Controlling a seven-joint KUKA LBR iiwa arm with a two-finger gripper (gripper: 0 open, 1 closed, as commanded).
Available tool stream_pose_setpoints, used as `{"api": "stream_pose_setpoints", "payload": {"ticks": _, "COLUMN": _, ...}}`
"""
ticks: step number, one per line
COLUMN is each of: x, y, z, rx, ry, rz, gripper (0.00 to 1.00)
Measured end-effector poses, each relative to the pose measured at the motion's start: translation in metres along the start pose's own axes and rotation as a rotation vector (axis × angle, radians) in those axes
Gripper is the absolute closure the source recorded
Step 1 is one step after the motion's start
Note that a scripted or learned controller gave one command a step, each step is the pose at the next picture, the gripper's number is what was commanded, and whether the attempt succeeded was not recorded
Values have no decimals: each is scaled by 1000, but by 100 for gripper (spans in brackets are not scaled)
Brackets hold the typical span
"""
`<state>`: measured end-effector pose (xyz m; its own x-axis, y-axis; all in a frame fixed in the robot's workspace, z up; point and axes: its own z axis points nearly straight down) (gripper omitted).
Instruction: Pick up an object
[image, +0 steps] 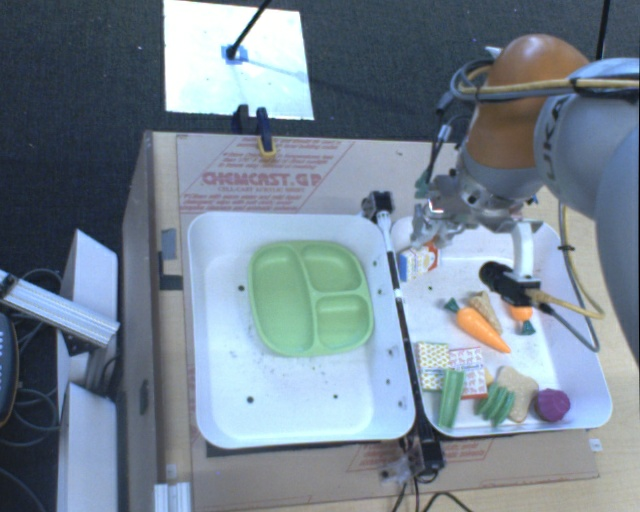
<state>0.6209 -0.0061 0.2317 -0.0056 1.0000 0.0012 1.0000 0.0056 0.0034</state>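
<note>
My gripper (430, 232) hangs over the far left corner of the right bin (590, 380), under the orange band of the arm. Directly below it, against the bin's left wall, stands a small white carton (416, 263) with blue and red print. It looks close to or touching the gripper's tip, and I cannot tell whether it is held. Further right in the same bin lie an orange carrot (484, 328), a tan wedge (487, 306) and a short carrot piece (523, 313).
The left bin (220, 400) holds a green divided plate (308, 297). Near the right bin's front lie a patterned flat packet (450, 362), green bean pods (451, 396), a toast slice (518, 390) and a purple lump (552, 404). A ridge (397, 300) separates the bins.
</note>
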Motion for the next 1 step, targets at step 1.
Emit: {"api": "stream_pose_setpoints", "payload": {"ticks": 1, "x": 40, "y": -32, "z": -14, "rx": 2, "ry": 0, "rz": 0, "gripper": 100}}
